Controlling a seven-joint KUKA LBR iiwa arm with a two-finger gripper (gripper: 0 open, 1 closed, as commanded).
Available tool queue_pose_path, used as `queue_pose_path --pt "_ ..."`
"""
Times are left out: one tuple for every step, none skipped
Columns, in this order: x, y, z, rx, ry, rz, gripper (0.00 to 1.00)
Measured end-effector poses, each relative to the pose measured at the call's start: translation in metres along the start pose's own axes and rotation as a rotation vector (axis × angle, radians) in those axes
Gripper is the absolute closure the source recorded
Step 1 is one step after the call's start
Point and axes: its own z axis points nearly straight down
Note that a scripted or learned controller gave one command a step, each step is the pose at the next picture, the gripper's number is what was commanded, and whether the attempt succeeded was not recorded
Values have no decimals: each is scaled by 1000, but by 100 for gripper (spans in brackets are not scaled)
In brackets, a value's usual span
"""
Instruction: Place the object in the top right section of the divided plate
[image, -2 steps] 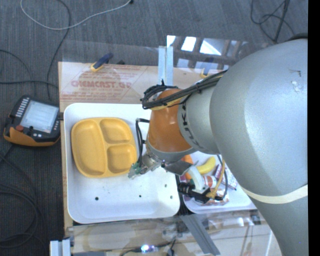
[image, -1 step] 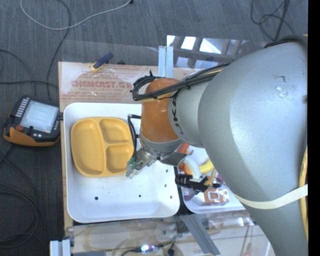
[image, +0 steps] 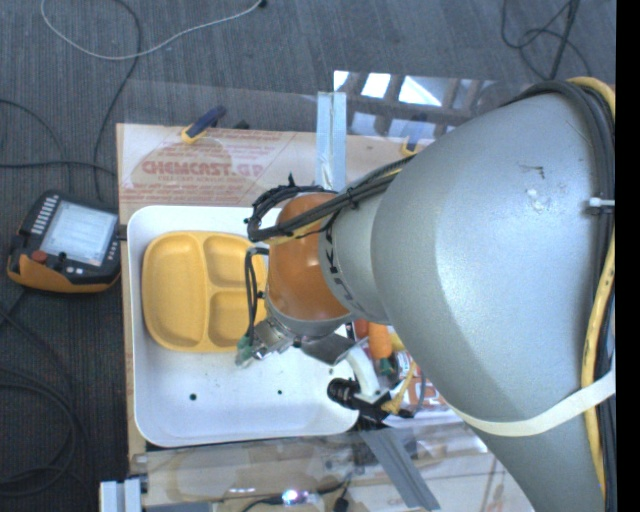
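A yellow divided plate (image: 190, 290) lies in the left white bin (image: 190, 415), toward its back left. It has one large section on the left and two smaller ones on the right, partly hidden by the arm. My gripper (image: 255, 345) hangs at the plate's near right edge, under the orange wrist band (image: 300, 270). A small greenish bit (image: 243, 353) shows at its tip; what it is and whether it is held is unclear.
The big grey arm (image: 480, 260) covers the right bin. An orange object (image: 380, 340) peeks out beside the wrist on the right. A teach pendant (image: 65, 245) lies on the floor to the left. Bare bin floor lies in front of the plate.
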Motion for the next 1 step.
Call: queue_pose_path --pt "-20 50 -54 17 12 236 100"
